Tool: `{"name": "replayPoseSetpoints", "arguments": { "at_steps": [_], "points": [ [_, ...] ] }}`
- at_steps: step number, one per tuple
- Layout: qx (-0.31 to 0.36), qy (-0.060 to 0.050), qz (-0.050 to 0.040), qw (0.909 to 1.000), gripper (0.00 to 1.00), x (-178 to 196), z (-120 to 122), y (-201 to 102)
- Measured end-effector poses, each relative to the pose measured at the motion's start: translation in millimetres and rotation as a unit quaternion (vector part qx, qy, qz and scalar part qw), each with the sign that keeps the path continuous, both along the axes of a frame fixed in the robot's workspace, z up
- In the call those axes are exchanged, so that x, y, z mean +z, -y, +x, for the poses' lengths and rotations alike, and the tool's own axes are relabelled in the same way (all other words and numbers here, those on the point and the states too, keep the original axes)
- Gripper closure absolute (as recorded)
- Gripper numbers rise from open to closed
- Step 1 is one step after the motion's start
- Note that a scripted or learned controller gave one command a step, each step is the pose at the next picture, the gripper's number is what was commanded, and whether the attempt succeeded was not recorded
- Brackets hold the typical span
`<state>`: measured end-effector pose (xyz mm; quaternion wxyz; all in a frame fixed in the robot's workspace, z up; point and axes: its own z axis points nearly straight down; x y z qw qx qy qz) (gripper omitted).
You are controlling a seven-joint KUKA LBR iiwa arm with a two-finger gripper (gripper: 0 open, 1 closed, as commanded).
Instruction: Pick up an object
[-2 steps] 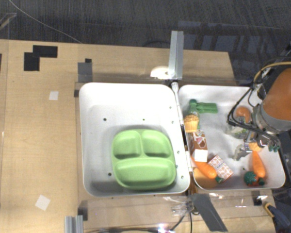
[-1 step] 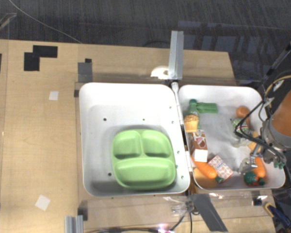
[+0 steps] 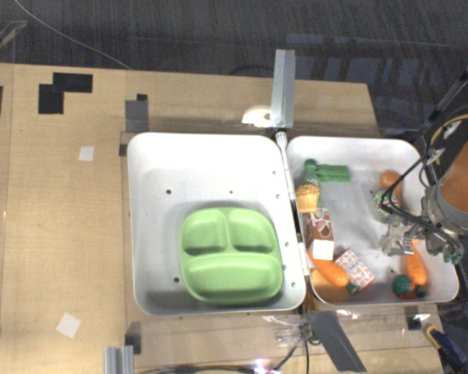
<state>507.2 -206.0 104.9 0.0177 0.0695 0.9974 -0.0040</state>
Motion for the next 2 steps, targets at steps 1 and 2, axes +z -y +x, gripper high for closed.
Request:
{"name": "replayPoseSetpoints", "arguments": {
  "at_steps": [1,2],
  "points": [
    [-0.039,-0.007,0.006,0.9992,1.0,113.3,62.7,-77.3],
    [-0.124,-0.012,0.0068,0.9921,1.0,133.3,-18.3,-59.9]
  ]
}}
